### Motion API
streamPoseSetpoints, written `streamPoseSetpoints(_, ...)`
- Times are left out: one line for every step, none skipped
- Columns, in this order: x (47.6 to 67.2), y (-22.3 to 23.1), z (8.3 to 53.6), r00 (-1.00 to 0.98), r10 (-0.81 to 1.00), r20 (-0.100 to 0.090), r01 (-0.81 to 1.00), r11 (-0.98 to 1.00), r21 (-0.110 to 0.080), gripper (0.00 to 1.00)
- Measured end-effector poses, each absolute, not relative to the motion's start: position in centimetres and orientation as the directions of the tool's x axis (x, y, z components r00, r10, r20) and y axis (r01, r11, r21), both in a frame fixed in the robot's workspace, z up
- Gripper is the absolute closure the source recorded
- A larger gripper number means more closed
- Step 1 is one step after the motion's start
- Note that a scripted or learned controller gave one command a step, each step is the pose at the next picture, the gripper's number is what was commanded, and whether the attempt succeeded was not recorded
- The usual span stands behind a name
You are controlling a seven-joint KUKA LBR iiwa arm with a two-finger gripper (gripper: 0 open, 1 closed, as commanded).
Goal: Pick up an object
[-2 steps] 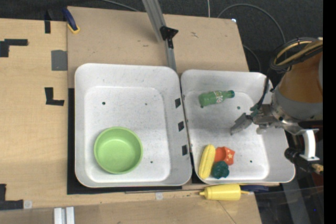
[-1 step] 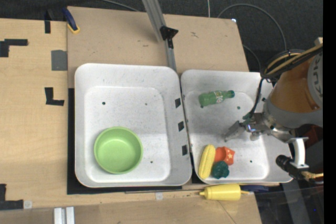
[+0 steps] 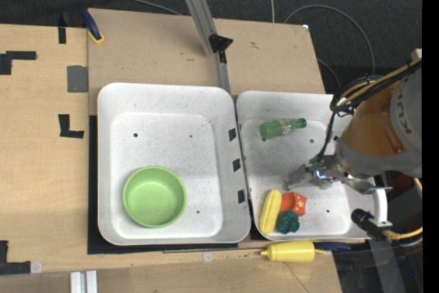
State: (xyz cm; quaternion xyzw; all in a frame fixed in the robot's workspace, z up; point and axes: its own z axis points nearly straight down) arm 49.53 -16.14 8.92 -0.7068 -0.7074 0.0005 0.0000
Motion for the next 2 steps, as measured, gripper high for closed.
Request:
streamPoseSetpoints(49.5, -16.1, 10.0, -0.001, 1.000, 0.001, 1.000, 0.001, -0.002, 1.00)
streamPoseSetpoints(49.2, -15.1, 15.4, -0.002, 1.000, 0.000, 1.000, 0.002, 0.002, 1.00)
